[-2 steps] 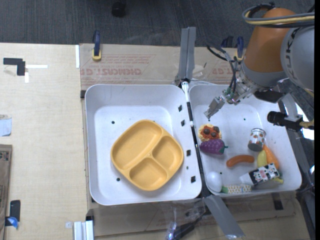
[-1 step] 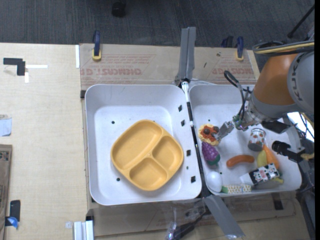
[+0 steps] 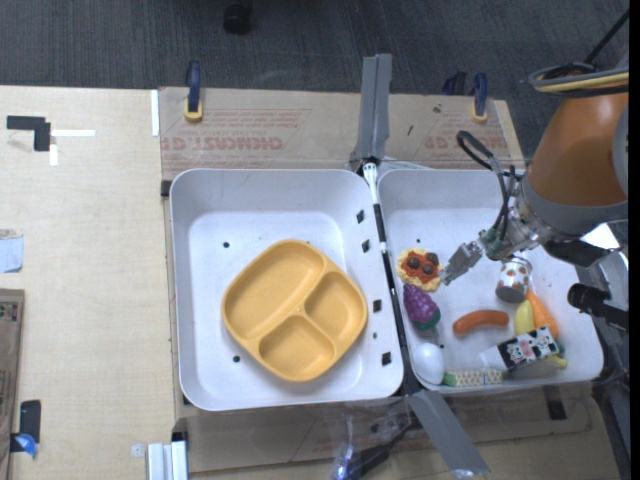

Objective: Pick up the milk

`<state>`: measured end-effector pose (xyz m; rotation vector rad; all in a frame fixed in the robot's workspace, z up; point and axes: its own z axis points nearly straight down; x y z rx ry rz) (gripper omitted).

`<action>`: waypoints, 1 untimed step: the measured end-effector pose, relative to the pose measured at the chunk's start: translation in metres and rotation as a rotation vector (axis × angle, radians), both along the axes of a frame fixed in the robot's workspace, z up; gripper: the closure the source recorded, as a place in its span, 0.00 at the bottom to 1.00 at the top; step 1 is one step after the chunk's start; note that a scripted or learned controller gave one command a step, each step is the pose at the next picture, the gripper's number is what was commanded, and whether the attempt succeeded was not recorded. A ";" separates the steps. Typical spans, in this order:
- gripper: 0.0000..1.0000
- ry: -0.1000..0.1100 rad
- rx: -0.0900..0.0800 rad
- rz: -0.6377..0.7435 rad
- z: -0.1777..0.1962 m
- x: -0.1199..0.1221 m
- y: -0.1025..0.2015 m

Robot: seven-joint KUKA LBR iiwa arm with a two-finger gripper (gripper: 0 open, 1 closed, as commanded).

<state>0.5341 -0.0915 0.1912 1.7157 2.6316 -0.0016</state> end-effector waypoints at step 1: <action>0.00 0.000 -0.002 -0.067 0.213 0.005 -0.029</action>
